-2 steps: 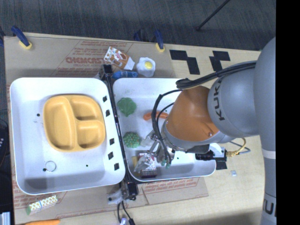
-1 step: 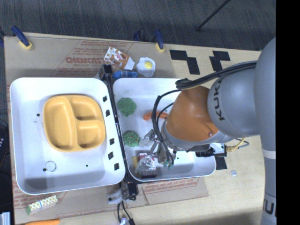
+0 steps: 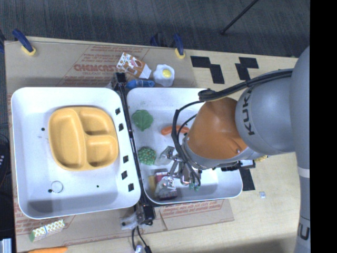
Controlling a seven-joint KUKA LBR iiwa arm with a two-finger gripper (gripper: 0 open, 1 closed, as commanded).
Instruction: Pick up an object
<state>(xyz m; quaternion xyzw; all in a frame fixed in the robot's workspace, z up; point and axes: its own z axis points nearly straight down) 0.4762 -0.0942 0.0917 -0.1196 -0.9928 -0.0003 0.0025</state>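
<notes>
Objects for picking lie in the right bin [image 3: 231, 190]: we see a green leafy piece [image 3: 142, 119] near its upper left, a second bumpy green piece [image 3: 147, 155] below that, a small orange item [image 3: 167, 130] partly hidden behind the arm [image 3: 247, 123], and a dark and reddish object [image 3: 164, 190] at the bin's lower edge with a bit of yellow just to its left. Our fingers [image 3: 169, 182] are down inside this bin, directly over the dark and reddish object and seemingly touching it, with the bumpy green piece close by on the upper left and the leafy piece farther up. Metal parts and wires crowd the fingers, so we cannot tell how far apart they stand or whether anything sits between them.

In the left bin [image 3: 21, 141] a yellow divided tray [image 3: 83, 137] lies flat, well apart from the fingers. On the tabletop [image 3: 274, 215] above the bins rest a small printed carton [image 3: 129, 64], a blue item [image 3: 141, 83] and a white and yellow object [image 3: 165, 74]. A patterned wrapper [image 3: 47, 229] lies below the left bin.
</notes>
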